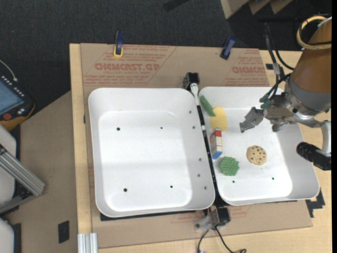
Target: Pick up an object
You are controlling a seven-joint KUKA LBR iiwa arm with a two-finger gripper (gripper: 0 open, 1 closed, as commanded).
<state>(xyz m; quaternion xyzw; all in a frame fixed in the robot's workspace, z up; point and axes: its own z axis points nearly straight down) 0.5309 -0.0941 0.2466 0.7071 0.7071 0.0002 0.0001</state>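
Observation:
The right bin (pixel 295 186) holds several small objects. A round tan cookie (pixel 256 155) lies near its middle. A green bumpy ball (pixel 229 165) sits to the cookie's left. Along the bin's left wall are a yellow block (pixel 219 118), a green stick (pixel 207 107), a small red-and-white box (pixel 217 138) and a blue piece (pixel 216 154). My gripper (pixel 262 124) hangs above the bin's upper middle, to the right of the yellow block and above the cookie. It is open, with nothing between its fingers.
The left bin (pixel 97 141) stands beside the right one, sharing a dark centre divider (pixel 202 136). Both rest on a cardboard sheet (pixel 158 62) held by blue clamps (pixel 118 44). A black part of the arm (pixel 313 154) overhangs the right bin's right edge.

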